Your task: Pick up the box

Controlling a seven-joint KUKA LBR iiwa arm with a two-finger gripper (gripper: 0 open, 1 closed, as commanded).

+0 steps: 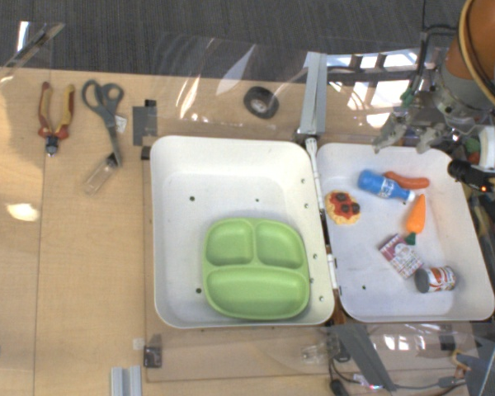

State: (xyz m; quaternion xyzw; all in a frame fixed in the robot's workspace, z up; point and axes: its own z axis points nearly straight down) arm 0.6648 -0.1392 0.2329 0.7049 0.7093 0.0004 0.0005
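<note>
We judge the task barely begun: the box (401, 256) lies untouched in the right bin (346, 299), just below the toy carrot (416, 214). It looks small, flat and patterned, lying askew. The gripper (412, 132) hovers well above the carrot, at the bin's far rim; its state we cannot tell.

I see the gripper (412, 132) poised over the far edge of the right bin (470, 304), its fingers spread with nothing between them. The box (401, 256) lies flat in that bin, between a carrot (416, 214) and a can (436, 279). In the left bin (173, 221) sits a green divided tray (256, 268).
</note>
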